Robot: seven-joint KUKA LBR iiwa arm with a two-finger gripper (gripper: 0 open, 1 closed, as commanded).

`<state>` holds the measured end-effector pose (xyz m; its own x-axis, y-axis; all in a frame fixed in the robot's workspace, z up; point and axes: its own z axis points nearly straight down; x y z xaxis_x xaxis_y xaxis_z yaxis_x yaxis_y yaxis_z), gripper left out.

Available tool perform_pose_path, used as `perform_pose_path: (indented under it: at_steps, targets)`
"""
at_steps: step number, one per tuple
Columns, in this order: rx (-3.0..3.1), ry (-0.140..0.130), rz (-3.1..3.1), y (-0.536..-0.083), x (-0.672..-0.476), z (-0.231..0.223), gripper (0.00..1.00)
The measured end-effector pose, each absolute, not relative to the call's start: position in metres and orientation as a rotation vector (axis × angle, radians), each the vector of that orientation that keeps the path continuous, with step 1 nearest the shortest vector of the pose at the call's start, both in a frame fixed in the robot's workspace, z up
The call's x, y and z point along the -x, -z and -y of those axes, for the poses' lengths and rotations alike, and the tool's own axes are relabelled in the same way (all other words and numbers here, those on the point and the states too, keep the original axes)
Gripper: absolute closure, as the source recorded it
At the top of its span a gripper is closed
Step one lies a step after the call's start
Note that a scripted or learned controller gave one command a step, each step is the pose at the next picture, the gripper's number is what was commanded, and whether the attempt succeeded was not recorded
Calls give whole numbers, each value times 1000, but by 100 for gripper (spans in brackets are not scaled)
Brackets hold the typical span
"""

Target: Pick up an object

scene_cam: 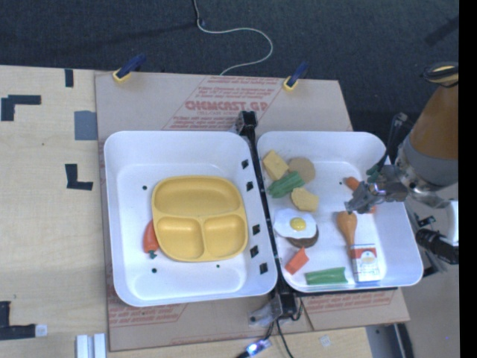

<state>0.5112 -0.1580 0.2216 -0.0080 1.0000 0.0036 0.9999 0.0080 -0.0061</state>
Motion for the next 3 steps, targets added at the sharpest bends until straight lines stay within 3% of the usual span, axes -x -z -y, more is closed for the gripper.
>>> perform_pose_path:
  at_steps: [1,3]
  targets:
    - [2210,-7,2223,-217,-514,107,100]
    - [2211,-7,2224,-213,-544,14,100]
